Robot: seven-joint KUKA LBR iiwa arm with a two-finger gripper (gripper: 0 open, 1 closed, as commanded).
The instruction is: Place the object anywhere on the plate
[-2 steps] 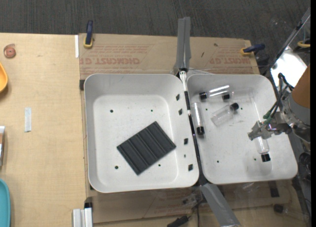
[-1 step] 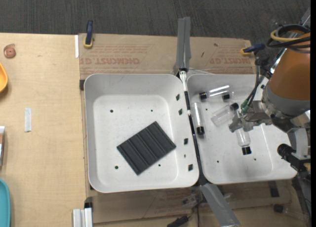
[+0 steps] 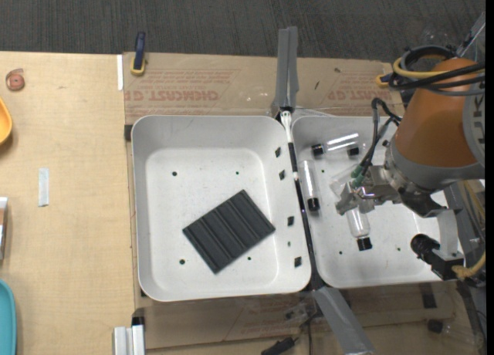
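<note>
Right bin (image 3: pixel 401 268): holds three clear tubes with black caps. Tube one (image 3: pixel 336 146) lies near the far wall, long axis roughly left-right, cap at its left end. Tube two (image 3: pixel 307 184) lies along the left wall, beside the divider between the bins, long axis running near to far, cap at the near end. Tube three (image 3: pixel 358 227) lies just below the end effector (image 3: pixel 356 195), long axis near to far, cap toward the viewer. End effector: hangs over the middle of the right bin on the arm (image 3: pixel 436 126) that enters from the right; whether it is released or clenched cannot be told, as cables and clear wrapping crowd the tip. Tube three looks to be touching or just under the tip, but a grasp is not shown. Left bin (image 3: pixel 147 214): holds the plate (image 3: pixel 228 230), a dark ribbed rectangle lying flat and skewed, its long axis running from near-left to far-right. Key relation: the plate lies to the left of the end effector and slightly nearer the viewer, well apart, across the divider. Judgement: tube three is the likeliest object, and any carry must run leftward over the divider. Surface (image 3: pixel 62 191): light wood, with small oddments at its left edge.
</note>
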